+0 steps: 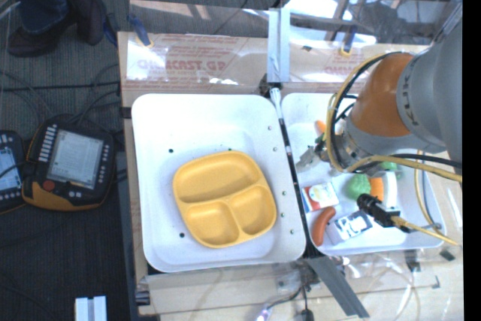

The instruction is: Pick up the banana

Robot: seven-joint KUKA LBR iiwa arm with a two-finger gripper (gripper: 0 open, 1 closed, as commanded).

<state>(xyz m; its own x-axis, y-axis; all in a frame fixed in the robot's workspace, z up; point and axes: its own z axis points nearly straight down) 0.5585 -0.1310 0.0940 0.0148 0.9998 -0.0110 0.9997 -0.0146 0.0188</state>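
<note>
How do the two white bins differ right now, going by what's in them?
The left bin holds one thing, a yellow divided plate; the right bin holds several small items, among them a red sausage-shaped piece and a green piece. The arm hangs over the right bin, not the left bin. Both bins are shallow and white.

A yellow divided plate lies in the left white bin. The grey arm reaches over the right bin, above a red sausage, a small carton and green items.
</note>
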